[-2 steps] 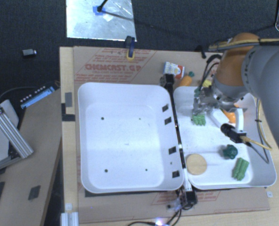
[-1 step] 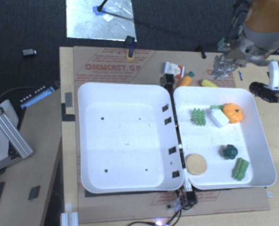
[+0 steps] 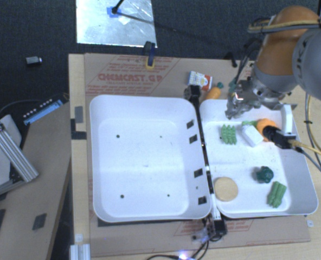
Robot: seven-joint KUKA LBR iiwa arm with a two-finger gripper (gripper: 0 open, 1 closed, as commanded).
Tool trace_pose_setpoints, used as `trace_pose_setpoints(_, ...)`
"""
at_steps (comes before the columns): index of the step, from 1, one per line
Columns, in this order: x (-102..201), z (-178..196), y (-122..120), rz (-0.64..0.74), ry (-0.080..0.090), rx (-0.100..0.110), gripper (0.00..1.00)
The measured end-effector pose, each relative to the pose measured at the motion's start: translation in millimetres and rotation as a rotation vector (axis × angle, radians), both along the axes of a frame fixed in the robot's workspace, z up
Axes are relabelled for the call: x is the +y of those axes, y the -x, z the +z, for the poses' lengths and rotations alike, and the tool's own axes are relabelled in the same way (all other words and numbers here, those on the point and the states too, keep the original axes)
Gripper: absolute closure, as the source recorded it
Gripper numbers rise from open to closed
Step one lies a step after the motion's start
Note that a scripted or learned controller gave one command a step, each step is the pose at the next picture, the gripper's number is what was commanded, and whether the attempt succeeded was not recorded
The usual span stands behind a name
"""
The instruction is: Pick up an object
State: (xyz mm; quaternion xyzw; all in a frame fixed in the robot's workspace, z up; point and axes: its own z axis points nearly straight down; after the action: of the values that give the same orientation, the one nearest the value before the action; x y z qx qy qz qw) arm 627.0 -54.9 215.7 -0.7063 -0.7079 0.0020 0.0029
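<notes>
The right bin (image 3: 299, 196) holds several small things: a ridged green piece (image 3: 229, 134), a white block (image 3: 252, 136), an orange ball (image 3: 267, 127), a dark green lump (image 3: 264, 174), a light green ridged piece (image 3: 276, 194) and a tan disc (image 3: 225, 188). My gripper (image 3: 235, 108) hangs over the far end of that bin, just beyond the ridged green piece and left of the orange ball. Nothing shows between its fingers.
The left bin (image 3: 144, 156) lies beside the right one, with a black divider strip (image 3: 201, 150) between them. An orange thing (image 3: 213, 93) and a small white and red packet (image 3: 198, 79) lie on the cardboard behind the bins.
</notes>
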Motion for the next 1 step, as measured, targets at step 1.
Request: trace_pose_setpoints(1,55.6,161.8,2.2,0.009,-0.001,-0.028,1.00)
